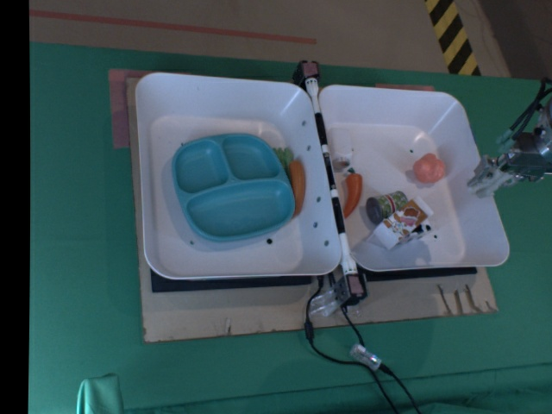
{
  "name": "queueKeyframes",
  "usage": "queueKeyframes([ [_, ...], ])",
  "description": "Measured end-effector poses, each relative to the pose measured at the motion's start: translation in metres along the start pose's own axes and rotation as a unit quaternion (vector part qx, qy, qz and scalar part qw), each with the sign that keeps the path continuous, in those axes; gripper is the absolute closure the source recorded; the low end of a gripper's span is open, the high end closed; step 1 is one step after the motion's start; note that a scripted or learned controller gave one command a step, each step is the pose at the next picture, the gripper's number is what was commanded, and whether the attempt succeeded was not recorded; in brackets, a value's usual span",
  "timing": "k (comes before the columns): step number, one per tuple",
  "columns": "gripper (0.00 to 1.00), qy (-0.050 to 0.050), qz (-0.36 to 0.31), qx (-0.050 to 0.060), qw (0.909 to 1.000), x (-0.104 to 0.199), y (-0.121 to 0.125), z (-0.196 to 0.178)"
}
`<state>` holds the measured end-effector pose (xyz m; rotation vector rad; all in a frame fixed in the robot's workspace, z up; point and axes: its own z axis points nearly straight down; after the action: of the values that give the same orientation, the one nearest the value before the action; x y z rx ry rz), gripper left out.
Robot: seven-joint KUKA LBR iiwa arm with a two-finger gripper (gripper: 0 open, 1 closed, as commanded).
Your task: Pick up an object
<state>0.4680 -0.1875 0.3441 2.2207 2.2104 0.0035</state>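
Objects: I see four loose things in the right bin (483, 231): a pink ball (429, 169), an orange carrot (352, 193), a small green can (385, 206) lying on its side, and a printed carton (404, 223) touching the can.
Carrot: it lies by the bin's left wall, beside the divider between the bins.
Ball: it sits toward the right side, apart from the rest.
Left bin (172, 257): I see a blue divided plate (233, 185) here, with a second carrot (297, 185) just beside its right rim.
Gripper (488, 179): it hovers over the right bin's right rim, near the ball but not touching it.
Fingers: I cannot tell from my view whether they are spread or closed; I see nothing between them.
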Motion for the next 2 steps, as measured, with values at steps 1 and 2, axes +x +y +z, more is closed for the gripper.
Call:
queueKeyframes([
  [1, 1.0, 0.0, 0.0, 0.0, 1.0, 0.0, -0.0002, -0.0055],
  [2, 1.0, 0.0, 0.0, 0.0, 1.0, 0.0001, -0.0002, -0.0056],
])
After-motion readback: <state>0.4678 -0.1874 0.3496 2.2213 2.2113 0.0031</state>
